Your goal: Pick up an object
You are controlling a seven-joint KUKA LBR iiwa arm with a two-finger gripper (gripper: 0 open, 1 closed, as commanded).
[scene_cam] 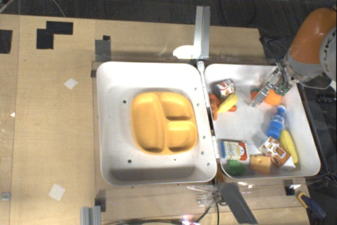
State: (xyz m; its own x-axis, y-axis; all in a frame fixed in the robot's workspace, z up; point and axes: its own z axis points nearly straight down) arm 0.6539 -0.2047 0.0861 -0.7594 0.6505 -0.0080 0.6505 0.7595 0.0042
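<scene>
Claw point(265, 93) low in the upper part of the right bin point(310, 163), metal fingers point(258, 100) slanting down to the left, spread apart and released, gripping nothing. Just beside the fingertips, touching or nearly so, a small orange object point(273, 96) with a green bit at its left; whether pinched cannot be told, seemingly lying outside the fingers. Grey arm with orange band point(310, 34) up and to the right of the claw. Below the claw, a blue bottle with white cap point(276, 123), tilted. Further below, a yellow corn cob point(288, 146) along the bin's right wall, touching a red-and-white carton point(275, 151). Next to that carton, a tan cylinder point(260, 164), then a white box with red label point(234, 150) and something green point(235, 168) under it. Left of the claw, a small can point(225, 86), a yellow banana-like piece point(227, 104) and orange bits point(214, 104) against the dividing wall. Well left of the claw, the left bin point(110, 113) bearing a yellow compartment tray point(163, 121). Both bins on the wooden table point(47, 129).
</scene>
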